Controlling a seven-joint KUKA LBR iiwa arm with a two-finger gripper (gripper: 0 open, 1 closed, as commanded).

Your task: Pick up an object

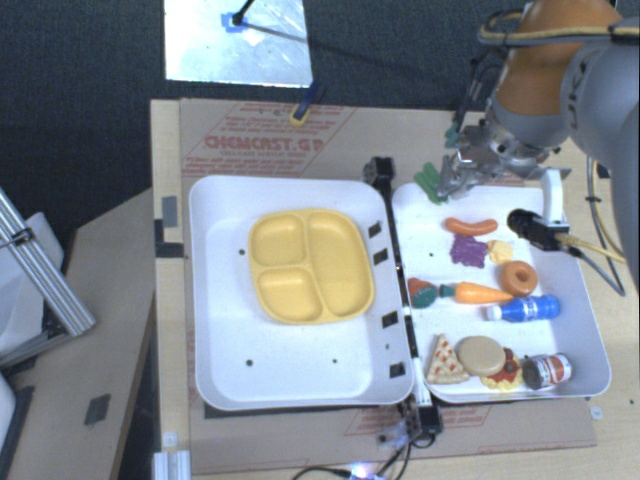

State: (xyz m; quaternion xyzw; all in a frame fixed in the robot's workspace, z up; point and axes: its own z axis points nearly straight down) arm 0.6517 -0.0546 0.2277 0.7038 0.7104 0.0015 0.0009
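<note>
Plainly, nothing is lifted yet. On the bench, the left bin (215, 368) holds a yellow divided tray (305, 265). The right bin (590, 343) carries toy food; nearest the arm lies a green toy (431, 181) at the bin's far left corner, long axis slanting up-left to down-right. The gripper (460, 180) hangs just beside it, whether spread or closed cannot be told. This looks like the approach; next comes centering over the toy, across its length.
</note>
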